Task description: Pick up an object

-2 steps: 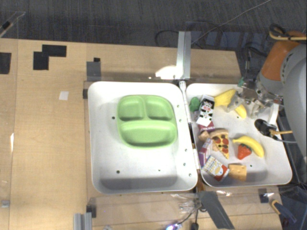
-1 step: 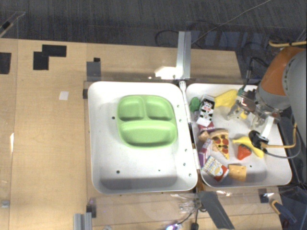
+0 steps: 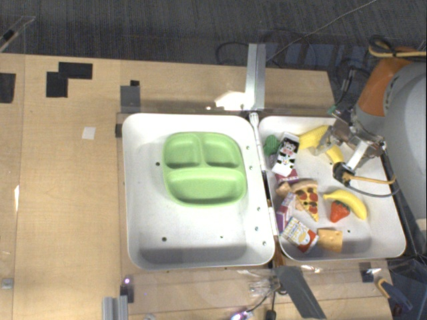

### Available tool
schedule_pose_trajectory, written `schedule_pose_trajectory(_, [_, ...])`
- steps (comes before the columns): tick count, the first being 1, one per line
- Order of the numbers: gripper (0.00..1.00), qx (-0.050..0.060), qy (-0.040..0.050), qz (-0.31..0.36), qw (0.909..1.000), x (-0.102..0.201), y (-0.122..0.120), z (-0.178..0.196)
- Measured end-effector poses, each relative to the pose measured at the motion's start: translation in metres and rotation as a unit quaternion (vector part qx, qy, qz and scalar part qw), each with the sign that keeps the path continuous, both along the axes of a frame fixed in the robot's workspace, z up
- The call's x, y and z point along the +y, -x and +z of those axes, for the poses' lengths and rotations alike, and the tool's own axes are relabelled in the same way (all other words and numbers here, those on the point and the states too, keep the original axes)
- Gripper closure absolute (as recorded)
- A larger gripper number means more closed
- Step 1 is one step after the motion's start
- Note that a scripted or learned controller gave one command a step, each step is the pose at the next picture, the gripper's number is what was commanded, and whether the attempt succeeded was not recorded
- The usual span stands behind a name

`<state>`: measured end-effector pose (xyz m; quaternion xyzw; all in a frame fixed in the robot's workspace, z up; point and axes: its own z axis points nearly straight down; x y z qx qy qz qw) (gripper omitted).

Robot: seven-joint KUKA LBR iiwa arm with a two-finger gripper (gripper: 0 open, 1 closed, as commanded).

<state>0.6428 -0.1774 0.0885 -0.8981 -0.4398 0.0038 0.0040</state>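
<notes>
The right bin (image 3: 387, 235) holds a heap of toy food. A yellow banana (image 3: 312, 137) lies at its back, with a small yellow piece (image 3: 333, 155) just to its right. My gripper (image 3: 348, 151) hangs low over the bin's back right part, right beside that yellow piece. Whether it touches the piece is hidden by the wrist. A white, black and red carton (image 3: 287, 153) and a green item (image 3: 270, 143) lie by the left wall. Toward the front lie a pizza slice (image 3: 307, 199), a second banana (image 3: 351, 203), a red strawberry (image 3: 339, 212) and a tan block (image 3: 330, 239).
The left bin (image 3: 147, 232) holds a green divided plate (image 3: 203, 165). A colourful packet (image 3: 297, 233) and a purple wrapper (image 3: 283, 209) lie at the right bin's front left. The arm's grey body (image 3: 407, 112) and orange band (image 3: 375, 85) stand over the bin's right side.
</notes>
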Motion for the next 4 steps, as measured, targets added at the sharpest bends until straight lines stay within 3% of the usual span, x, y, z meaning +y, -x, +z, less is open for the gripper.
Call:
schedule_pose_trajectory(1, [0.0,0.023,-0.0014,-0.174,0.9845,-0.002,-0.014,0.001])
schedule_pose_trajectory(2, [0.0,0.011,0.0023,-0.324,0.9459,-0.005,-0.009,0.0])
schedule_pose_trajectory(3, [0.0,0.005,0.0109,-0.354,0.9352,0.034,-0.009,0.0])
schedule_pose_trajectory(4, [0.0,-0.001,0.0076,-0.352,0.9361,0.071,-0.003,0.0])
